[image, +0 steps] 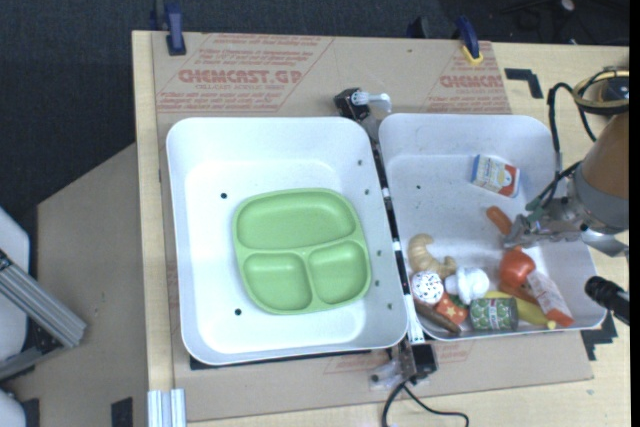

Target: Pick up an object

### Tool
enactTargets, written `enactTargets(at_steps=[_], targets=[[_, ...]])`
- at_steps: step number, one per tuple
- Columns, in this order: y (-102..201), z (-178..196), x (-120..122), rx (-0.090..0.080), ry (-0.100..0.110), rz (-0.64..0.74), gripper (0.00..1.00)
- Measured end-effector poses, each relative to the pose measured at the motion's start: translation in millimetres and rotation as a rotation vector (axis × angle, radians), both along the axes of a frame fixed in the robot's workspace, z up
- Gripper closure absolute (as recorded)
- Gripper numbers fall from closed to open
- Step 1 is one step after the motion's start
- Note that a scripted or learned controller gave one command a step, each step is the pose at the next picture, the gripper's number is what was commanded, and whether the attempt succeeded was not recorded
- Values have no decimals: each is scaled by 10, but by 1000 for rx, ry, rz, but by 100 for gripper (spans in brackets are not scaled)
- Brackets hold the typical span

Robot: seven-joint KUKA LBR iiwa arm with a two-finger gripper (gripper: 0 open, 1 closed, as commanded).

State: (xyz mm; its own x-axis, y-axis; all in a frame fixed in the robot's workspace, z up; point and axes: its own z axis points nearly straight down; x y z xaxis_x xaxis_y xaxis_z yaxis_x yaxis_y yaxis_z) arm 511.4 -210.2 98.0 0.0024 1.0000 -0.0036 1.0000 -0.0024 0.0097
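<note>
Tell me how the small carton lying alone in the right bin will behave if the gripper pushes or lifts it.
The carton looks boxy and flat-sided, so it would probably slide, not roll. It seems small and likely light, so a nudge may skid it across the right bin. Lying flat and apart from the pile, it is unlikely to tip.

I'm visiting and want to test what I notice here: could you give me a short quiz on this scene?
1. True or false: the green divided plate lies in the left bin.
2. Where in the right bin are most of the small items heaped? A) far edge B) near edge C) centre
3. Fill in: the small white carton lies ____ from the heap, nearer the far side.

Key: 1 true. 2 B, the near edge, where the red item and the others crowd together below the gripper. 3 apart.
</note>
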Motion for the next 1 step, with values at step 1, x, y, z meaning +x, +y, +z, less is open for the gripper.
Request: enactTargets(at_steps=[1], targets=[[568,-83,249,-4,-5,6,100]])
